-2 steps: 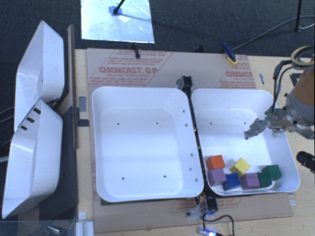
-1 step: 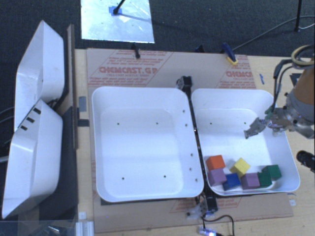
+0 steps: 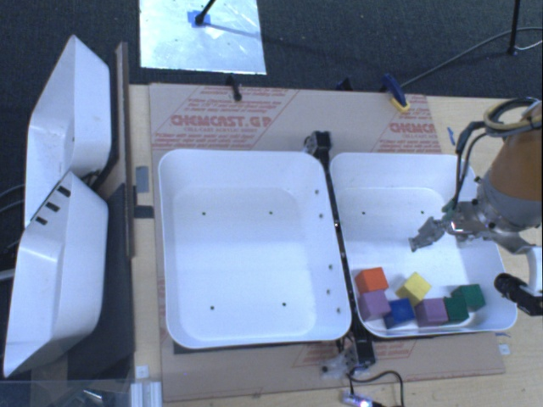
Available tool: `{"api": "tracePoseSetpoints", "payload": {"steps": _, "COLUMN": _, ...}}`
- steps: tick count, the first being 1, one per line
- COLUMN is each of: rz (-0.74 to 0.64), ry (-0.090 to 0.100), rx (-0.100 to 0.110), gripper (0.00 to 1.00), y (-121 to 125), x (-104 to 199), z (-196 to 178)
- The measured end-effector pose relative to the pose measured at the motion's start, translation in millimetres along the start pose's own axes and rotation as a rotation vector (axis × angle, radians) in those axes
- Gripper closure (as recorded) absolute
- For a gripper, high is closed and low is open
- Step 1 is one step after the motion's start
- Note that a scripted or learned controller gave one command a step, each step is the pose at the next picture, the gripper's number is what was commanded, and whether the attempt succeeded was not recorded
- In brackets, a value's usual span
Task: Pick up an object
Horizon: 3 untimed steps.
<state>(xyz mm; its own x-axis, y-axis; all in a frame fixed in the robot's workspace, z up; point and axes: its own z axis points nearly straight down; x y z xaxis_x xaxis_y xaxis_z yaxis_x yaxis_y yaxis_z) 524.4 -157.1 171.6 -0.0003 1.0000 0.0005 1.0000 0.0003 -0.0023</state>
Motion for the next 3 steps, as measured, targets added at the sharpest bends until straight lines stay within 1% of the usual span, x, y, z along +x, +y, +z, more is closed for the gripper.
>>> {"api": "tracePoseSetpoints", "payload": {"steps": 1, "rz": 0.001, "ry": 0.0, "rx": 0.001, "gripper": 0.0, "y": -7.7, "x": -7.0, "z": 54.3}}
{"api": "tracePoseSetpoints", "payload": {"steps": 2, "rz": 0.0, "ry": 0.0, "rx": -0.001, "gripper": 0.0, "y": -8.0, "x": -6.8, "z": 86.4}}
{"api": "tracePoseSetpoints", "payload": {"steps": 3, "rz": 0.0, "ry": -0.001, "rx": -0.003, "gripper": 1.0, "y": -7.4, "x": -7.1, "z": 74.6}}
